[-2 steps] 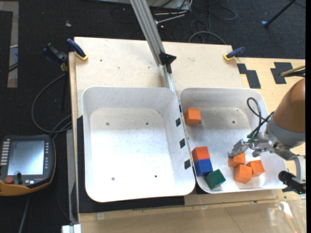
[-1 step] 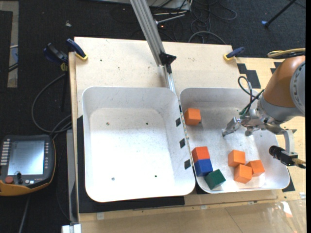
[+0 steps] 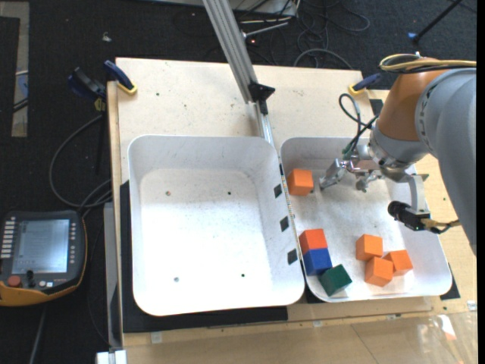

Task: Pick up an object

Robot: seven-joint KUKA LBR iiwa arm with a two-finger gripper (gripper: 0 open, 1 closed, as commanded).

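We've got an orange cube (image 3: 301, 181) sitting alone near the upper left of the right bin (image 3: 424, 283), close to the divider. Just to its right hangs the gripper (image 3: 327, 182), near it but apart from it (whether the fingers are spread or closed, we cannot tell). The arm (image 3: 413, 120) reaches in from the right, bent down at the wrist. Lower in that bin we see an orange block (image 3: 312, 240) touching a blue block (image 3: 317, 260), a green block (image 3: 335, 279), and three orange blocks (image 3: 381, 262) clustered.
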